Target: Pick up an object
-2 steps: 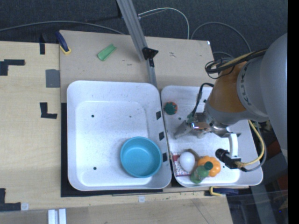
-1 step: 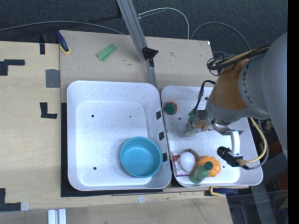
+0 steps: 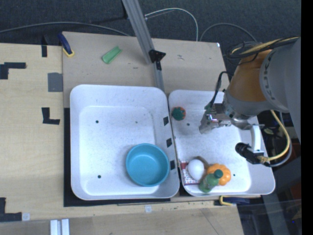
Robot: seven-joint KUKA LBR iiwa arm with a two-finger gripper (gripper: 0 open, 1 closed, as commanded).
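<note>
We logged the pincer [image 3: 208,125] low over the right bin [image 3: 244,185], in the bin's upper middle, right of frame centre. We could not tell from this slant whether it was released or clenched; nothing showed in it. The nearest candidate, a small green and red ball [image 3: 178,113], lay near the bin's upper left wall, apart from the pincer to its left. A white egg [image 3: 196,169], an orange piece [image 3: 219,174] and a green piece [image 3: 209,182] sat bunched together, touching, at the bin's lower edge. A blue bowl [image 3: 146,164] rested in the left bin [image 3: 88,106], lower right. We judged the risks thus: a descent here would meet bare floor, the ball might roll against the wall, and the bunched items might crowd a grasp.
</note>
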